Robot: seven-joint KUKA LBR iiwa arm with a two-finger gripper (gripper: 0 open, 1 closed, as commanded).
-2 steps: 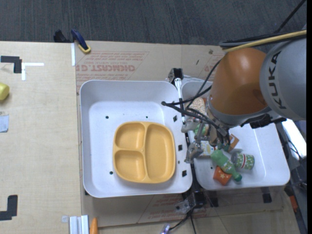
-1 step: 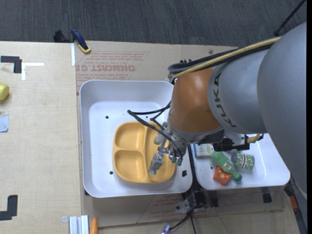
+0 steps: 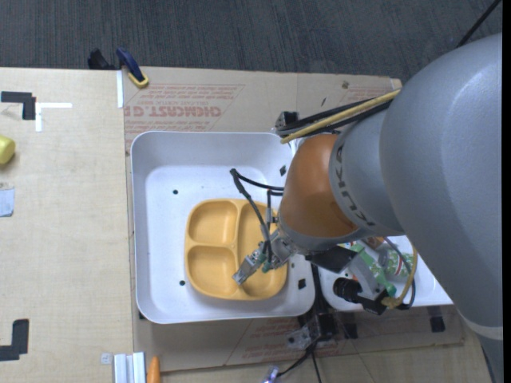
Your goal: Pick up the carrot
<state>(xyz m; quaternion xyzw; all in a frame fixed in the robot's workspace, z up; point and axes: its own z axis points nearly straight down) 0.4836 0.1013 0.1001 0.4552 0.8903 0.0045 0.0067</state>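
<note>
One white bin [image 3: 160,238] is in plain sight at centre frame; a yellow divided tray [image 3: 211,250] with three compartments lies inside it, toward the right half. Arm [image 3: 431,158] enters from the right, large grey body over an orange band [image 3: 315,194]; white lettering runs down the grey segment beside the band, partly legible as "KUKA". Black cables [image 3: 247,190] loop from the wrist across the bin.

Pincer [image 3: 249,268] is low over the tray's right-hand compartment, at the near edge. Fingers are small and dark against the tray; cannot tell whether they are spread or pressed together, and nothing can be made out between them.

Carrot: a small orange piece [image 3: 153,365] at the bottom edge of the frame, on the worktop [image 3: 64,254] outside the bin, just beside a white strip [image 3: 128,367]; identity uncertain, well apart from the pincer.

Cardboard sheet [image 3: 192,106] under the bin carries red print, upside down and mirrored from this angle, not readable with confidence. Yellow object [image 3: 5,150] sits at the left edge. Blue-and-yellow clamp [image 3: 132,66] lies at the cardboard's far corner. Black corner marks [image 3: 20,102] on the worktop.
</note>
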